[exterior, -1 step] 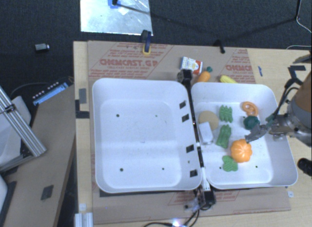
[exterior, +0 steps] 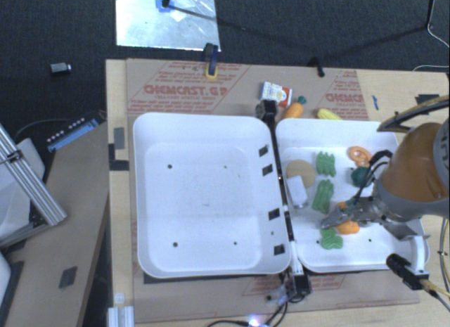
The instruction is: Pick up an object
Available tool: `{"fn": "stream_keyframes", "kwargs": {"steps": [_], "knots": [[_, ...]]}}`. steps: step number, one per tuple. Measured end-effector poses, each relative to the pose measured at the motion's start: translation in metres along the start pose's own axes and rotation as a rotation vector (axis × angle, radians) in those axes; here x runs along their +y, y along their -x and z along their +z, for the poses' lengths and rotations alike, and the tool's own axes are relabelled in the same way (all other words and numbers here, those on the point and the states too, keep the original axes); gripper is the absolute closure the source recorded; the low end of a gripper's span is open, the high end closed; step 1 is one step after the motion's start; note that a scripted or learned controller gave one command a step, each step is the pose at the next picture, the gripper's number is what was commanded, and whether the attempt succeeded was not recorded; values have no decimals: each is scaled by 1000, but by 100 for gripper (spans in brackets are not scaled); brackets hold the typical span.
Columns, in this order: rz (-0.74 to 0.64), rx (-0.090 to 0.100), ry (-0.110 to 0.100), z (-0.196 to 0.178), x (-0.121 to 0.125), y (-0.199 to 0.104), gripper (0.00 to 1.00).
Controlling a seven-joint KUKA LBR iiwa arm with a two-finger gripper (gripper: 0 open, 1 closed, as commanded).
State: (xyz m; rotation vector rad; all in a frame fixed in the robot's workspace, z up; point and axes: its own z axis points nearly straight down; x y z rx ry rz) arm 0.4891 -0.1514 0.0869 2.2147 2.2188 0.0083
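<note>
Down in the lower middle of the right bin (exterior: 309,266), a small orange piece (exterior: 349,228) lies just beside the gripper (exterior: 336,219), touching or nearly touching it on the lower-right side; directly below sits a lumpy green piece (exterior: 332,240). Which of the two the tool is aimed at is a guess; the orange one looks nearer the tips. Its long axis appears to run roughly left-right across the frame, though it is small and partly shaded. Whether the metal fingers stand wide, narrow or closed on anything cannot be told at this slant, and no object can be seen between them. Arm (exterior: 415,178) enters from the right edge, grey housing under a broad orange band. Outward: a long ribbed green piece (exterior: 323,195) just up-left of the tool, a second ribbed green piece (exterior: 325,163) above it, a tan rounded disc (exterior: 301,171) and a pale translucent block (exterior: 296,190) near the bin's left wall, an orange ring (exterior: 359,155) and a dark teal lump (exterior: 360,176) toward upper right. All look like smooth moulded plastic toys. Left bin (exterior: 151,136): glossy white, shallow. Bench of printed cardboard (exterior: 183,88).
</note>
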Motion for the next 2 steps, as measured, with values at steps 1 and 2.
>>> {"fn": "stream_keyframes", "kwargs": {"steps": [1,2], "knots": [[0,0,-2,-9,0,0,100],[3,0,-10,-95,21,-75,100]]}}
